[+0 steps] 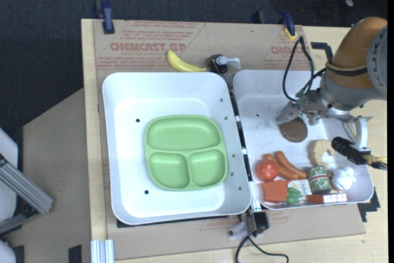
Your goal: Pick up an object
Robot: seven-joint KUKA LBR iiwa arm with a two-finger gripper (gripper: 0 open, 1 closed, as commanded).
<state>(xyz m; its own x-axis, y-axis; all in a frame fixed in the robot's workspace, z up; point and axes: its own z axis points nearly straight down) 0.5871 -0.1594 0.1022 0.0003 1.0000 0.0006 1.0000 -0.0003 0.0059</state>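
the arm's tool (300, 115) hangs over the right bin (258, 86), just above a brown round object (293, 130); whether it is apart or together, i cannot tell.

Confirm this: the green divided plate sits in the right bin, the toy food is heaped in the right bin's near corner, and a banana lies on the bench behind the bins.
One thing is wrong. The camera view shows the green divided plate in the left bin, not the right bin. The toy food and banana are as you say.
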